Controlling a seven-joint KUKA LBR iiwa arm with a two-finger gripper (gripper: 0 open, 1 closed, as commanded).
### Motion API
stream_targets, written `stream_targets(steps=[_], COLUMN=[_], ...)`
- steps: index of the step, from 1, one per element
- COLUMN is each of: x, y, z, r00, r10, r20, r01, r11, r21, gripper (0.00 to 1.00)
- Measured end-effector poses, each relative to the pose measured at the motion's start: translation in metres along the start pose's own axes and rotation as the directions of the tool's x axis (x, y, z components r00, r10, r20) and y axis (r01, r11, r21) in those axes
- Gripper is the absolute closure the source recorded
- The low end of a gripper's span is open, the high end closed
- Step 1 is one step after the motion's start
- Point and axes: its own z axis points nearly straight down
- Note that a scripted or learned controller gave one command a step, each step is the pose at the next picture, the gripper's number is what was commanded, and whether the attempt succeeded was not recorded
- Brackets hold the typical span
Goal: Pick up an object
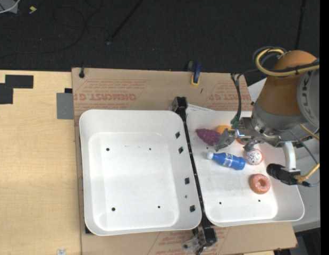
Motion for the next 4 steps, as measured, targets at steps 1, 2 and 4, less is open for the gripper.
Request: stream_targets(steps=[1,2,4], x=[-0.03,0.001,0.014], y=[0.071,0.053,0.066], z=[-0.063,0.108,0.035], r00=[1.0,1.0,1.0], r10=[-0.004,-0.003,-0.001], r20=[0.003,-0.002,-0.001], r01=[0.004,0.003,0.001], r11=[1.0,1.0,1.0], r21=[-0.009,0.008,0.008], gripper=[0.0,0.0,1.0])
